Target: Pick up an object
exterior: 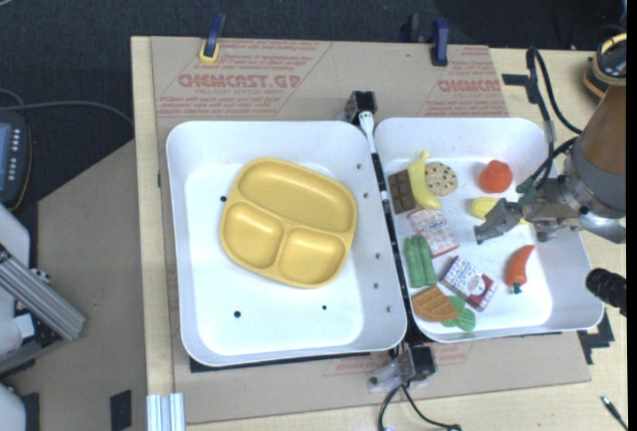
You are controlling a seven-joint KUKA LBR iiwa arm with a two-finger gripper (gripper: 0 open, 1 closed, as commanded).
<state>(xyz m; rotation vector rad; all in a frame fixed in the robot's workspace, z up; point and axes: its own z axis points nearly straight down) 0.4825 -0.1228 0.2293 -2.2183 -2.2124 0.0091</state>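
Gripper [498, 223]: you are seeing it hanging low over the right bin [468, 135]; I cannot tell its grasp state.
Yellow piece [484, 207]: lying just beside the tool, on its upper left.
Pepper [519, 266]: sitting near the tool, below it and to the right.
Tomato [495, 176]: resting above the tool, apart from it.
Packet [466, 278]: lying below-left of the tool.
Banana [424, 180]: sitting farther left, beside a cookie [443, 179].
Tray [288, 222]: you are seeing it well to the left, in the left bin [199, 250].

big yellow plastic plate with three dips [289, 222] in the left white bin [189, 250] | round orange-red toy tomato [495, 176] | red toy chili pepper [519, 266] | long green packet [419, 260] | tan cookie with dark dots [442, 179]
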